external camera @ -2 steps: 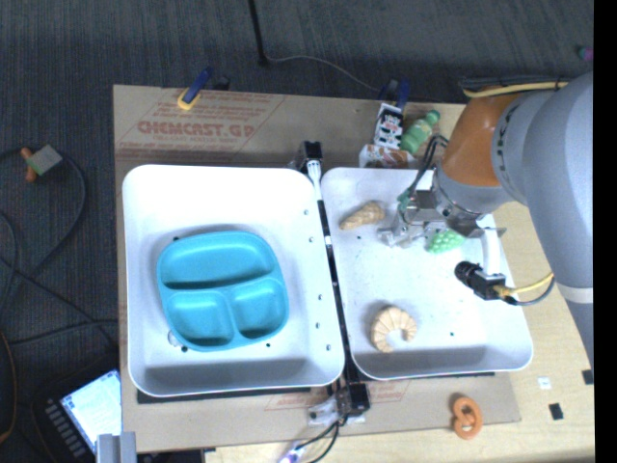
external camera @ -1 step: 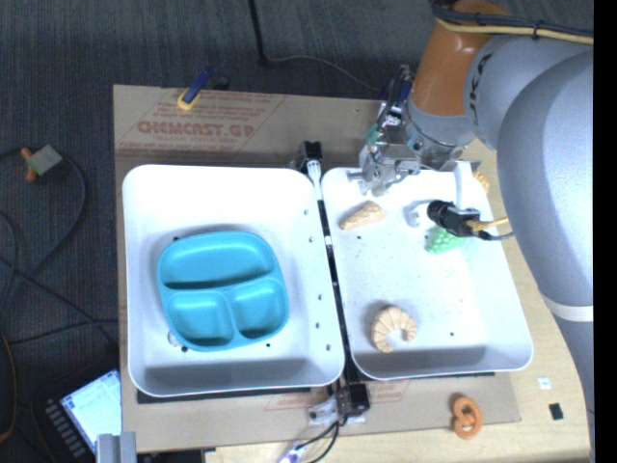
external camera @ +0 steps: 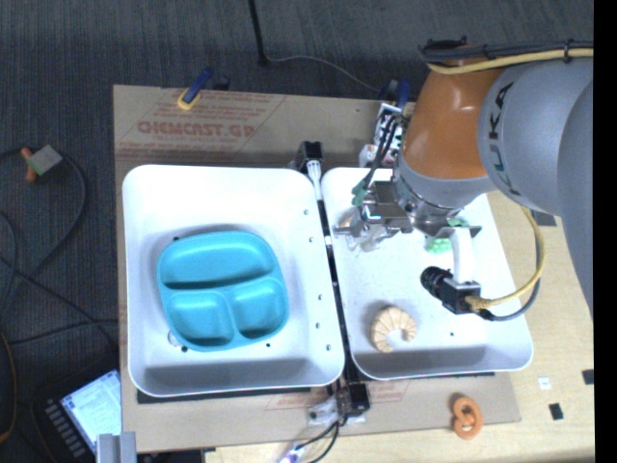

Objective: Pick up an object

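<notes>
A tan board covers the desk [external camera: 222, 128], printed with faint red lettering along its far edge, and it sits on dark grey carpet [external camera: 116, 27] crossed by black cables. Two shallow white bins lie side by side on the board, their inner rims touching along a black clamp strip. The left bin [external camera: 145, 355] holds a blue divided tray [external camera: 223, 289], which fills most of its floor and leaves a bare margin along the far and left walls. In the right bin [external camera: 501, 355], a tan shell-shaped pastry [external camera: 393, 326] rests near the front wall, well apart from the arm, with open white floor around it on all sides. A small green object [external camera: 440, 243] shows just beside the wrist, partly hidden. The grey arm with its orange band [external camera: 448, 123] reaches in from the right and covers the far part of the right bin. The end effector [external camera: 371, 222] hangs low over the bin's far left corner, close to the dividing rim; whether it is open or closed cannot be made out, and nothing is visibly held. An orange ring-like piece [external camera: 467, 415] lies on the board in front of the right bin.
</notes>
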Robot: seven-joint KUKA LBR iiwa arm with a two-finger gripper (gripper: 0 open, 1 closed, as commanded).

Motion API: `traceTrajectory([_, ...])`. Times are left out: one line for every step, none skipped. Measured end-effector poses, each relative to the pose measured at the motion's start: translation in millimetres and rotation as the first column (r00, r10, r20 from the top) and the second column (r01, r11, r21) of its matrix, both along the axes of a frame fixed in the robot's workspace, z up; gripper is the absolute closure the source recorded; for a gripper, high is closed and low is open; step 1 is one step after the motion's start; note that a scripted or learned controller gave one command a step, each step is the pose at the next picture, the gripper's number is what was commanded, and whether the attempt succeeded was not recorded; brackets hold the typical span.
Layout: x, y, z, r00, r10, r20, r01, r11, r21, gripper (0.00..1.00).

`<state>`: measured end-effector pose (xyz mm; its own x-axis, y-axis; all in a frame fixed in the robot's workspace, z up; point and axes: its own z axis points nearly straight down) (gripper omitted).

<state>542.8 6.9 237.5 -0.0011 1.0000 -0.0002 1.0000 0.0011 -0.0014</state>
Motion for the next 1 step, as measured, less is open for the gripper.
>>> traceTrajectory([-59.7, 73.7, -9.3, 1.0, 0.001, -0.002, -0.001, 1.0, 0.0, 1.0])
